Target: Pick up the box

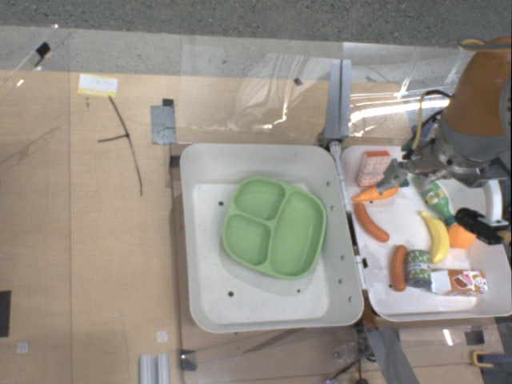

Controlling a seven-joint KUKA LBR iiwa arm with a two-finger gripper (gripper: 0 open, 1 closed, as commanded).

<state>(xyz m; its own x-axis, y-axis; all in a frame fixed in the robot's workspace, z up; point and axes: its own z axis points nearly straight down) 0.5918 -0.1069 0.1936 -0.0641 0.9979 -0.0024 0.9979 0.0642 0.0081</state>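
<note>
A small pink-red box lies at the back left of the right bin. My gripper hangs just to the right of it, over the box's right edge and the orange carrot. Nothing shows as held. The grey arm with its orange band comes in from the upper right. A second, white-and-brown carton lies flat near the front of the same bin.
The right bin also holds two sausages, a can, a banana, a green bottle and an orange fruit. The left bin bears a green divided plate.
</note>
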